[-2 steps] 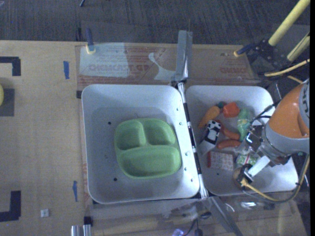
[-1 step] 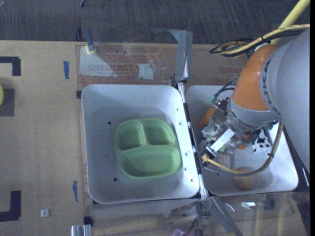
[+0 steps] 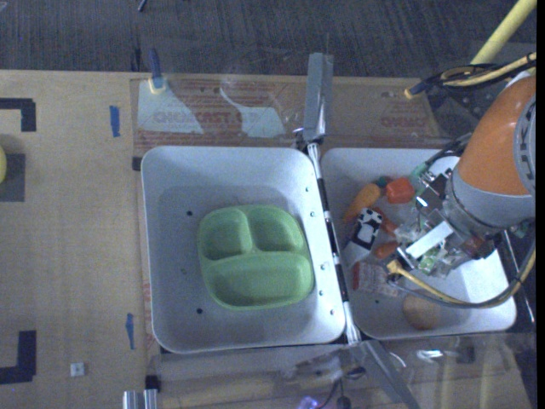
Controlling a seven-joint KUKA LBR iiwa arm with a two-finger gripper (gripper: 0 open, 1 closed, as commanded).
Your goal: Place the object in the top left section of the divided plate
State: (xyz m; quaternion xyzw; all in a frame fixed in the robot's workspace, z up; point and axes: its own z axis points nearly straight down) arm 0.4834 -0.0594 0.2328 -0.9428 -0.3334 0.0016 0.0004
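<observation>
Nearest the lower edge: a clear plastic strip and metal fittings along the front of the bench [image 3: 68, 228].

Right bin [image 3: 494, 313]: a tan rounded object [image 3: 420, 312] lies near its front wall. Just behind it, a small crinkled packet [image 3: 370, 277]. The gripper [image 3: 426, 250] hangs low over the clutter in the middle of this bin; cannot tell whether the fingers are apart or together, nor whether anything sits between them. A yellow cable loops below the wrist. Beside the gripper, toward the bin divider: a black-and-white toy [image 3: 368, 226], an orange carrot-shaped piece [image 3: 364, 199], an orange-red object [image 3: 398, 190] further back. Which of these is the task's object, cannot tell; all lie in the right bin.

Left bin [image 3: 170, 177]: green divided plate [image 3: 255, 258] sits centred on the floor, three sections, two small ones at the far side, one large at the near side. Nothing lies in the top left section [image 3: 226, 233].

Farther back: arm [image 3: 502, 156] with orange band enters from the right; blue tape marks on the bench; dark carpet beyond.
</observation>
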